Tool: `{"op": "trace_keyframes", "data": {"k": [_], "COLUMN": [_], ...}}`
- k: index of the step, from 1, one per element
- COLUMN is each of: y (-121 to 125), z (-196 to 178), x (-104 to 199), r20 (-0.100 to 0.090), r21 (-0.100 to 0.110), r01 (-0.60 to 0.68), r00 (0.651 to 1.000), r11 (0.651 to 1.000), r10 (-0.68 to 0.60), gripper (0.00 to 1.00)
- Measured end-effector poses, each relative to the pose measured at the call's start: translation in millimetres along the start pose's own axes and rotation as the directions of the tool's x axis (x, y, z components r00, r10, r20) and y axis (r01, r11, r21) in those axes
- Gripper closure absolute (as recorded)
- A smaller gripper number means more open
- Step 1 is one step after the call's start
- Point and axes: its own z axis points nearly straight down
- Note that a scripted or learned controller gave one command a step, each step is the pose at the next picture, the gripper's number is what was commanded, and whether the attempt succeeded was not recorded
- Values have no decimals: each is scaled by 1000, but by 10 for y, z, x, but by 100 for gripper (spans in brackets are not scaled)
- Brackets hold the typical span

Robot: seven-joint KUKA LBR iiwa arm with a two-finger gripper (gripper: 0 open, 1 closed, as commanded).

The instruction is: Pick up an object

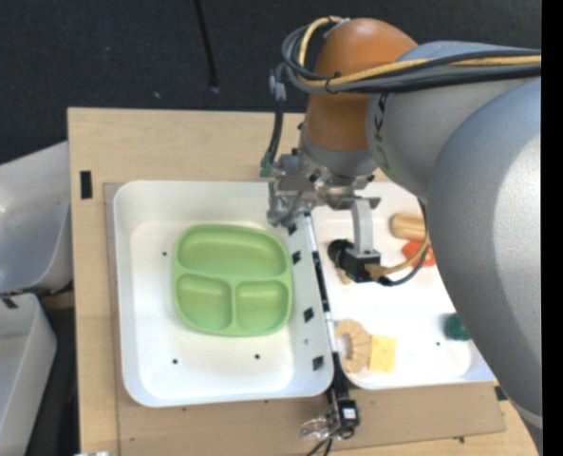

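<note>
My gripper (pixel 288 205) hangs over the wall between the two bins, at its far end, under the orange wrist band. A green divided plate (pixel 232 278) lies flat in the left bin (pixel 139 350), just left of and nearer than the gripper. In the right bin (pixel 423 373) a tan cylinder (pixel 406 224) and a small orange piece (pixel 414 250) sit to the gripper's right, partly hidden by the arm. A tan bread-like piece (pixel 351 340) and a yellow square (pixel 384 352) lie near that bin's front. Nothing shows between the fingers.
A small green thing (pixel 455 328) peeks out from under the arm at the right bin's right side. The big grey arm covers much of that bin. The wooden bench (pixel 167 141) surrounds both bins.
</note>
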Motion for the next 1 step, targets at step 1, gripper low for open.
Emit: {"op": "trace_keyframes", "data": {"k": [1], "y": [-3], "z": [-3], "x": [-26], "r20": [1], "r21": [1], "r01": [-3], "r00": [1000], "r11": [1000], "r10": [3], "gripper": [0]}}
